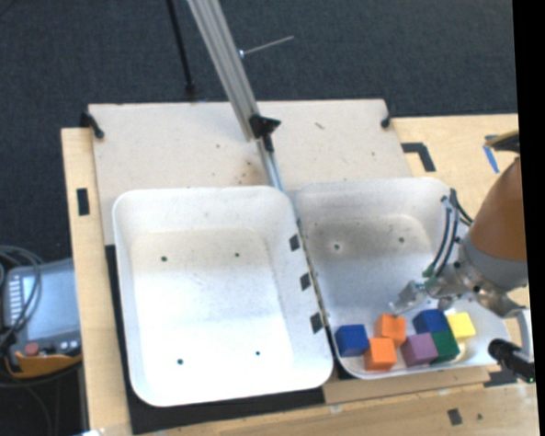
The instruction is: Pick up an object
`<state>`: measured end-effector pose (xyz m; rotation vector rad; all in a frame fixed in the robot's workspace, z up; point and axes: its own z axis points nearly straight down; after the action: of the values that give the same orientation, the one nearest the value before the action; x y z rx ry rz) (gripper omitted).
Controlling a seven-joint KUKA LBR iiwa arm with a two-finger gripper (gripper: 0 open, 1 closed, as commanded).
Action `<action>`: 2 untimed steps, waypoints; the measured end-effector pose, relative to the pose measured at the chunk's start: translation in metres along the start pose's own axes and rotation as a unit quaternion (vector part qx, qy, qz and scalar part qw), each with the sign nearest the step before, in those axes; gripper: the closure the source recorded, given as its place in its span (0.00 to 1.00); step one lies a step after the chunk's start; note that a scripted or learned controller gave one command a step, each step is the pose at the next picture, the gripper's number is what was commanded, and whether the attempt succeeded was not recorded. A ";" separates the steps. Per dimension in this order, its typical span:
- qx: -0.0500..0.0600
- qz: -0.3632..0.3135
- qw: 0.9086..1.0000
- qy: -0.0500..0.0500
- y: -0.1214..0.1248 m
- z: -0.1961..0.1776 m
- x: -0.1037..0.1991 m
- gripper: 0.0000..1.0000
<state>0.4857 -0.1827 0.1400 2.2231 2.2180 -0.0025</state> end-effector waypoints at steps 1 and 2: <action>-0.004 0.003 1.000 0.000 0.002 -0.013 0.000 1.00; -0.004 -0.001 1.000 -0.001 0.007 -0.062 -0.011 1.00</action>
<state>0.4927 -0.1934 0.2025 2.2170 2.2158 0.0039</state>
